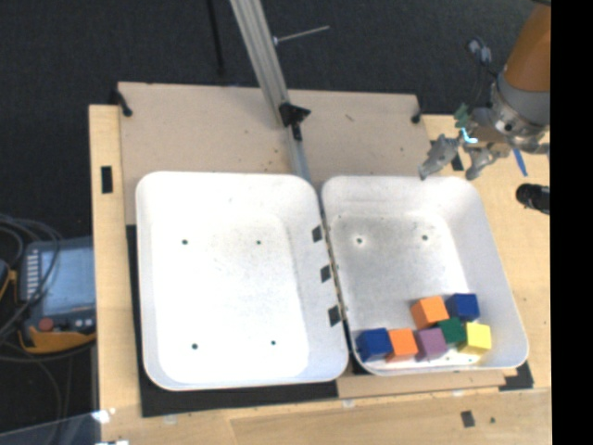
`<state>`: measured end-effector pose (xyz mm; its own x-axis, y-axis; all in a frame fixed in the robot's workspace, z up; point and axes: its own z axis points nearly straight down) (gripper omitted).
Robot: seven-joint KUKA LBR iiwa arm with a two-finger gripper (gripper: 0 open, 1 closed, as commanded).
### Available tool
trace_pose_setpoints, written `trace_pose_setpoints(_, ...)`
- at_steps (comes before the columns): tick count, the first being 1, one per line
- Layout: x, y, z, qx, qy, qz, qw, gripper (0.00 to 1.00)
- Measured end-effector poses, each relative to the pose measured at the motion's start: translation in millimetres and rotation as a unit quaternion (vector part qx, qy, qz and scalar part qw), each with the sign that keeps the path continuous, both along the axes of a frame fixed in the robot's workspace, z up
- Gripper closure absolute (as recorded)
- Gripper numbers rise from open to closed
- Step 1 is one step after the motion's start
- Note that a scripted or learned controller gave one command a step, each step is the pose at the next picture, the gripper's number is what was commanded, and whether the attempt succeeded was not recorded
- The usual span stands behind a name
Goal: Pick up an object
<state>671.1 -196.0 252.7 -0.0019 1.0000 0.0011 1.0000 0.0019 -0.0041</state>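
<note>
Several small blocks lie clustered at the near edge of the right bin [371, 211]: a blue block [373, 342], an orange block [403, 342], a purple block [431, 342], a green block [452, 331], a yellow block [478, 336], a second orange block [429, 311] and a second blue block [462, 305]. My gripper [456, 160] hangs above the far right corner of that bin, well away from the blocks. Its fingers [435, 159] are spread apart with nothing between them.
The left bin [227, 276] sits beside the right one. A slanted metal pole [264, 54] rises from the back of the bench, between the bins. A grey device with cables [56, 290] lies off the bench's left side.
</note>
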Motion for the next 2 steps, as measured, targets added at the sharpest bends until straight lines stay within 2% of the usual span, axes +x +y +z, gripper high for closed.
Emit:
trace_pose_setpoints(1,0,-1,4,-0.0026,-0.002,0.001,1.0,0.0)
trace_pose_setpoints(2,0,8,-49,-0.0016,-0.001,0.002,1.0,0.0)
